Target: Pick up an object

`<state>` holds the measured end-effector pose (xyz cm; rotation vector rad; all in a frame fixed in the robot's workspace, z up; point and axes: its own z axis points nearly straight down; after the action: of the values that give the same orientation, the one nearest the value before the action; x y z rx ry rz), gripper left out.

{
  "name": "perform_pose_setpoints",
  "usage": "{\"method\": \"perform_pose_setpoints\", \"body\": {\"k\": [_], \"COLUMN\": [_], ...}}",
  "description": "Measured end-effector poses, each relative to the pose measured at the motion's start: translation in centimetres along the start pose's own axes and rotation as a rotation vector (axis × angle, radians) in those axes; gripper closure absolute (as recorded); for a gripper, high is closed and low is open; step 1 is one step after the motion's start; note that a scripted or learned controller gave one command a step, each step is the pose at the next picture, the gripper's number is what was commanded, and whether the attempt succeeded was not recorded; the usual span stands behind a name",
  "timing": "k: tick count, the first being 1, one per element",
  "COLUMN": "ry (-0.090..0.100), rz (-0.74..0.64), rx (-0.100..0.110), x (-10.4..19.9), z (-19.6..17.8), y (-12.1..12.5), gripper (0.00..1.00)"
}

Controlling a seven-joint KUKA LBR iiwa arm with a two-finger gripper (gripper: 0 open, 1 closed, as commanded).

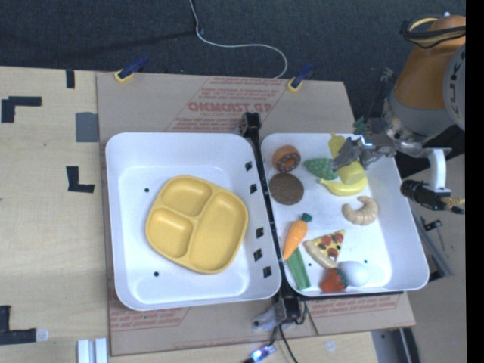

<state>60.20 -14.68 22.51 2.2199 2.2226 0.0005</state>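
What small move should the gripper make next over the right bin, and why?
Probably a short descent. The gripper sits at the back of the right white bin, above the yellow banana-shaped toy and green leafy toy, and nothing is visibly between its fingers.

Reaches in from the right edge, grey arm [435,82] with its orange band uppermost and wrist angled down toward the left. Ends in a gripper [352,152] set low, pointing leftward. Too small and dark at the tip to tell more.
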Motion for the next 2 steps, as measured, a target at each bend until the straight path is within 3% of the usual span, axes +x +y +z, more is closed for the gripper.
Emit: {"method": "perform_pose_setpoints", "body": {"k": [2], "ry": [0.002], "rz": [-0.005], "rx": [0.003], "x": [10.1], "z": [-0.7], "y": [-2.9], "gripper": [1.0]}}
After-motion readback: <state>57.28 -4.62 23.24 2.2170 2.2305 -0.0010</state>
